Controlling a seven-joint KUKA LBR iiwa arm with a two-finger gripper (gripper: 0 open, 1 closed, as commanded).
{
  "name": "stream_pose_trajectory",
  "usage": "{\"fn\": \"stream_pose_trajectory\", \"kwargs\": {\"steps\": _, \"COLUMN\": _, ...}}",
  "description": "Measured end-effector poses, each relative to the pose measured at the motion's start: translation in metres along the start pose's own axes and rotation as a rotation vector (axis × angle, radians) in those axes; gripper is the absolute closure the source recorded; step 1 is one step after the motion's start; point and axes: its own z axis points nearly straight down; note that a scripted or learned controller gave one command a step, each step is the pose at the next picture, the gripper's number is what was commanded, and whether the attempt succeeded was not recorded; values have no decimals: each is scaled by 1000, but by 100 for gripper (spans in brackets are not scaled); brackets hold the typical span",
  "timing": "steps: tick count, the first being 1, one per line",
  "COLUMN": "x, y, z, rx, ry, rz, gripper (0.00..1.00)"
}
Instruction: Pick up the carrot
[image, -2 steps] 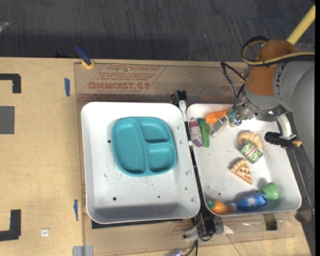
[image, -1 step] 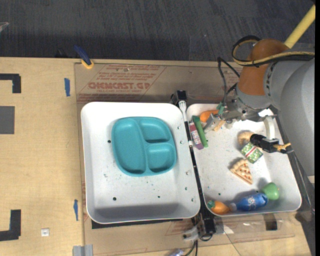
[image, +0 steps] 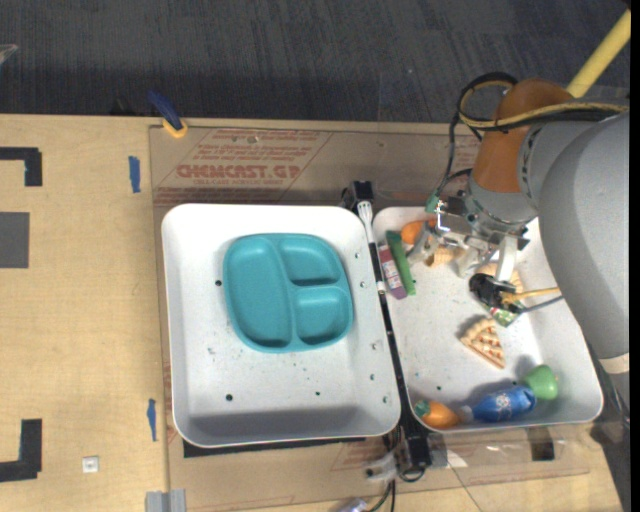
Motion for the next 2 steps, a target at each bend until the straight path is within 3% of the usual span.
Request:
{"fn": "stream_pose_trajectory", "kwargs": {"steps": 1, "x": 6, "y": -6, "z": 0, "rx": 32, "ry": 5, "rz": 297, "gripper": 0}}
{"fn": "stream_pose_trajectory", "kwargs": {"steps": 2, "x": 7, "y": -14, "z": 1, "rx": 27, "ry": 14, "rz": 491, "gripper": 0}}
